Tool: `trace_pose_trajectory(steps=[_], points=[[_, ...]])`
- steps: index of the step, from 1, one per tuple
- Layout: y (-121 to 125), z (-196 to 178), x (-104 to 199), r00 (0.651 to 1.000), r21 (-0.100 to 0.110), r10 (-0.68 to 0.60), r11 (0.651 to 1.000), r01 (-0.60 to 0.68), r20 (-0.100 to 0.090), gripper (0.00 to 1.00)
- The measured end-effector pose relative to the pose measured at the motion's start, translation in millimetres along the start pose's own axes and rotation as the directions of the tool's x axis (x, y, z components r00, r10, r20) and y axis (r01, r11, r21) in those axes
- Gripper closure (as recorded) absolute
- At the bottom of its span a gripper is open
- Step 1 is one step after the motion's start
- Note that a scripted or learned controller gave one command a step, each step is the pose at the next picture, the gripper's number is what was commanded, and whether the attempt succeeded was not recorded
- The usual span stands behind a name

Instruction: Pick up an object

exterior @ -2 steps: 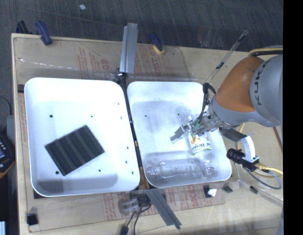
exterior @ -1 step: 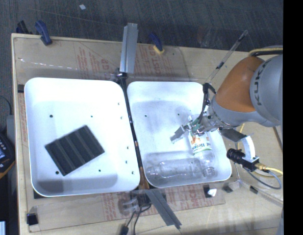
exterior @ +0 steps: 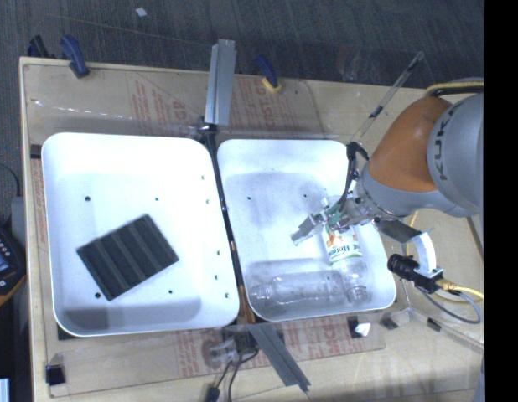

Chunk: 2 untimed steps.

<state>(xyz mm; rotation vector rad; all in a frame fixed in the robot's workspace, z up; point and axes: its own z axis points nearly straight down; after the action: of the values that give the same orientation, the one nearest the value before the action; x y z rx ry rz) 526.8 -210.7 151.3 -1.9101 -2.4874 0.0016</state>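
Two white bins sit side by side on the table (exterior: 116,86), which suits a sort-and-pick setup: stock in one, room in the other. The left bin (exterior: 66,157) holds a dark ribbed flat pad (exterior: 127,255), lying flat toward its near-left part. The right bin (exterior: 267,162) holds the likely targets: a clear plastic bottle (exterior: 305,290) on its side along the near wall, and a small labelled bottle (exterior: 344,248) just far of it, toward the right wall.

Arm (exterior: 427,162) reaches in from the right, wrist low over the right bin. Gripper (exterior: 313,224) sits just left of the small labelled bottle, about touching its top end. Fingers: cannot tell whether apart or together; metal parts blur against the white floor. Possibly the small bottle's cap sits at the fingers, but nothing shows plainly between them, so no hold claimed.

Judgement: grasp stage, aimed at the small bottle. It lies near the wall and against the clear bottle, leaving little room, so a slip or nudge looks likely.
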Motion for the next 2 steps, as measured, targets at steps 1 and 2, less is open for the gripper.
trace_pose_trajectory(steps=[1, 2], points=[[-27.7, 35.5, 9.0, 0.985, -0.003, 0.170, 0.985, -0.170, 0.001, 0.00], [-25.9, -71.1, 7.6, 0.960, -0.005, 0.278, 0.960, -0.278, 0.002, 0.00]])
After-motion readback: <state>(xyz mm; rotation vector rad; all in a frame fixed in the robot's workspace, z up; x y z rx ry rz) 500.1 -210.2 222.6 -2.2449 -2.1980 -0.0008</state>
